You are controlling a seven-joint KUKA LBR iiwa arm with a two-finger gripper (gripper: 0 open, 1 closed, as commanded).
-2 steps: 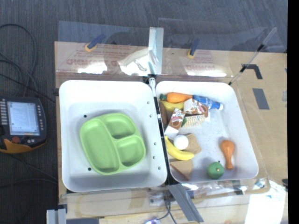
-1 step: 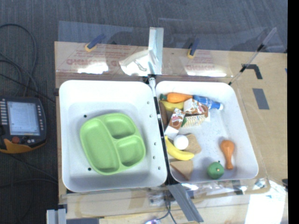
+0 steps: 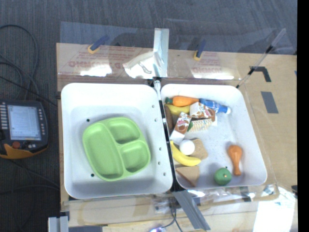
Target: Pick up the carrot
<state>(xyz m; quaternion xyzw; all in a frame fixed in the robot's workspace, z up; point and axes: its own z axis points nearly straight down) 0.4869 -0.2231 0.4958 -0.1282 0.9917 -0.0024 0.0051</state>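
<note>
The carrot (image 3: 185,101), orange with a green end, lies at the far left corner of the right bin (image 3: 251,129). It touches a yellow banana piece (image 3: 177,109) just in front of it and sits beside a blue-capped white bottle (image 3: 215,106).
The right bin also holds snack packets (image 3: 195,120), a white egg (image 3: 187,147), a banana (image 3: 182,155), a brown bread slice (image 3: 189,174), a green apple (image 3: 222,176) and a chicken drumstick (image 3: 235,156). A green divided plate (image 3: 116,148) lies in the left bin (image 3: 77,105). A teach pendant (image 3: 21,128) rests far left.
</note>
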